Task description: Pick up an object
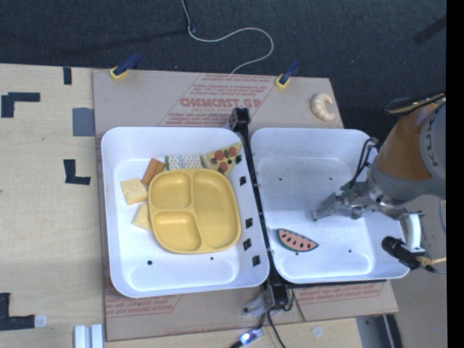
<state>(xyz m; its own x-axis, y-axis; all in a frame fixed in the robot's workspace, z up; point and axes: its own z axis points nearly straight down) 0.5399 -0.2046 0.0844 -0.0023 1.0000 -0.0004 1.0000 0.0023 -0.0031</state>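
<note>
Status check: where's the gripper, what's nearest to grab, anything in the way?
Gripper low in right bin, nothing seen between fingers. Watermelon slice lies just below it, apart. Path to it looks unobstructed.

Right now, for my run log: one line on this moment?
gripper: in right bin, nothing between fingers | watermelon slice: on bin floor, apart | yellow tray: left bin

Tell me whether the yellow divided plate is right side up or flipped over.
Right side up. The yellow divided plate in the left bin shows its three sunken compartments and dividing ridges facing the camera.
</note>
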